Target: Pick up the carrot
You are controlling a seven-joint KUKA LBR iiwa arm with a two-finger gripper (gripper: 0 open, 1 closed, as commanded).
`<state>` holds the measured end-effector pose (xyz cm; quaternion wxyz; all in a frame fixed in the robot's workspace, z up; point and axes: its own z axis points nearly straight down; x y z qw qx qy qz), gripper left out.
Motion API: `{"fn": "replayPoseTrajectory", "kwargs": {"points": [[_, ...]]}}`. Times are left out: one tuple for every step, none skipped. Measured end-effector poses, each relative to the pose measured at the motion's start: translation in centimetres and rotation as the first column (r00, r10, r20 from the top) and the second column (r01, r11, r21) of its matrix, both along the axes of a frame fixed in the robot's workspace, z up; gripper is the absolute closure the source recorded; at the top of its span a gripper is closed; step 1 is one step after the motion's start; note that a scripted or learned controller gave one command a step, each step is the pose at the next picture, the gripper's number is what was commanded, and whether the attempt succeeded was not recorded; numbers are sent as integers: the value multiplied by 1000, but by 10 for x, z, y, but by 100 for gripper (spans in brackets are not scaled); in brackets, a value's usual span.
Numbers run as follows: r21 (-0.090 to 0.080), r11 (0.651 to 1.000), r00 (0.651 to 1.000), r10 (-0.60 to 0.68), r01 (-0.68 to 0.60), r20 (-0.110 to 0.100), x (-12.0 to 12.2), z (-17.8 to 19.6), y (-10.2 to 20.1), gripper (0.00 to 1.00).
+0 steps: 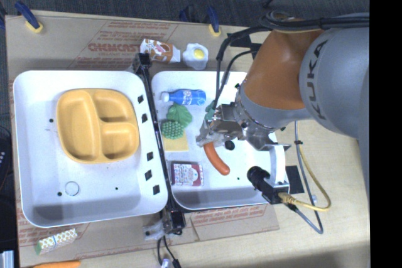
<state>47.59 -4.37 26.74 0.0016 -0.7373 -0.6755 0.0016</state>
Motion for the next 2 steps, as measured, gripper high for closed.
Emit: {"fn": "replayPoseTrajectory", "kwargs": {"points": [[2, 977, 977, 214, -214, -1, 2, -25, 38, 100], [0, 999, 999, 32, -32, 2, 0, -3, -6, 100]]}}
